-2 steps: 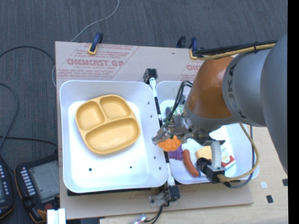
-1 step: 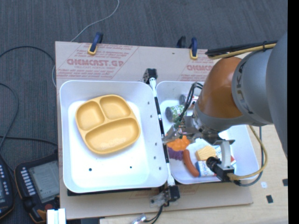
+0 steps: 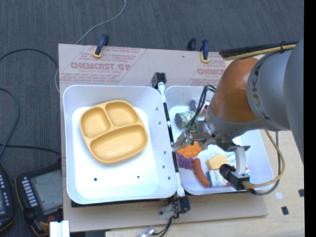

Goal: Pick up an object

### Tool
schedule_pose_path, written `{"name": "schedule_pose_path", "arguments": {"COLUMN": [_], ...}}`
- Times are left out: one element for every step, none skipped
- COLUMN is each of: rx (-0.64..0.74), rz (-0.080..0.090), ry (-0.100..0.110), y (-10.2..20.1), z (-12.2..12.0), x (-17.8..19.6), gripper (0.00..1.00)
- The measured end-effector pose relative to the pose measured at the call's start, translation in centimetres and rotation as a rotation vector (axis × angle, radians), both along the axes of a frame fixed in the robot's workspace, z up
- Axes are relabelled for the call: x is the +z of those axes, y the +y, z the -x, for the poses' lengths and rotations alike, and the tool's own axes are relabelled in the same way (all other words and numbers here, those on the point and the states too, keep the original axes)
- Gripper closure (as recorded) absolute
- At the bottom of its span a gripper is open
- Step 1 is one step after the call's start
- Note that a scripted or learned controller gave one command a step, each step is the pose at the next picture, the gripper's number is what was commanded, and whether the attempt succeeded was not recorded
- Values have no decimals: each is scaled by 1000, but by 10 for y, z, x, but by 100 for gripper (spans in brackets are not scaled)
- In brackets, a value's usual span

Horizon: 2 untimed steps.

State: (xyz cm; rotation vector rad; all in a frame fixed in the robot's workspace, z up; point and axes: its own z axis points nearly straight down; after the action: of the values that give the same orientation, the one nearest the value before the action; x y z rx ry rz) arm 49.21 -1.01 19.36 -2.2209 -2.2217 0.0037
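My gripper [image 3: 189, 138] reaches down into the right bin [image 3: 261, 157] near its left wall. It sits right over an orange object [image 3: 190, 150], and I cannot tell whether it touches it. A purple piece [image 3: 185, 162] lies just below the orange one. A red sausage [image 3: 201, 174] lies toward the bin's front, with a yellow block [image 3: 217, 161] to its right. A greenish crumpled object [image 3: 184, 117] and a small grey object [image 3: 194, 104] lie behind the gripper. The arm's orange band and wrist hide the middle of the bin.
A yellow divided plate [image 3: 114, 131] lies in the left bin [image 3: 74, 181]. A blue and white packet [image 3: 217, 178] rests at the right bin's front edge, beside a black cable fitting [image 3: 232, 177]. A black divider bar [image 3: 168, 127] runs between the bins.
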Motion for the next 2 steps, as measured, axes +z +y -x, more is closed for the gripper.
{"name": "schedule_pose_path", "arguments": {"rx": [1,2], "rz": [0,0], "ry": [0,-1], "y": [0,1], "z": [-1,-1], "x": [9,19], "gripper": [100,100]}}
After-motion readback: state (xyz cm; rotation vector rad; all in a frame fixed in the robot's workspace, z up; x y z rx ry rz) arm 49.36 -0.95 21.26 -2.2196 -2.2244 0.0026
